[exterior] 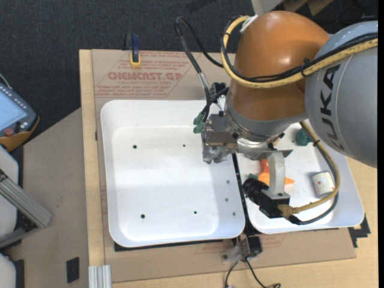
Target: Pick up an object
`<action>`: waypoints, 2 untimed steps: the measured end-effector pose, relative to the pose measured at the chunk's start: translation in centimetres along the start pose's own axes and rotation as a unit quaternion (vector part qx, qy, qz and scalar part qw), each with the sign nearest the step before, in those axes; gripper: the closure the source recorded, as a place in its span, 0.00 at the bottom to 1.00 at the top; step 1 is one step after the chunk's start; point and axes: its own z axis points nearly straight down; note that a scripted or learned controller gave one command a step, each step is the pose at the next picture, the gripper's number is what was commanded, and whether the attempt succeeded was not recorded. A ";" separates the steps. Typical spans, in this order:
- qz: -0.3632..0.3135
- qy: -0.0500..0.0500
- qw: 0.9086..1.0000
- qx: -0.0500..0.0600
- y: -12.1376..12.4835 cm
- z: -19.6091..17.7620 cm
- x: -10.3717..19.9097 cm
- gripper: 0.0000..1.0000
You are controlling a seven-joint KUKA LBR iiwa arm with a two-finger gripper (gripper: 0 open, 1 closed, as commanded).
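1. The grey KUKA arm with its glossy orange band (273, 59) is looming closest to the lens, hanging over the seam between the two shallow white plastic bins.
2. The candidate objects are lying in the right bin (348, 212): an orange wedge-shaped piece (264, 176) partly under the wrist hardware, a small white block with a reddish mark (323, 183) near it, and a green lump (302, 138) further back.
3. The gripper (211, 155) is sitting over the left bin's (120, 125) right edge; whether its claw is spread or pinched I cannot tell, since the wrist is covering it.
4. To pick well, I judge the claw should be centring over one piece, well apart from the bin wall, before descending.
5. The brown board (144, 71) behind is reading "CHEMCAST GP"; the arm is showing "KUKA" lettering.
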 end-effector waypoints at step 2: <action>0.006 -0.001 1.000 0.000 0.0 0.7 -8.9 1.00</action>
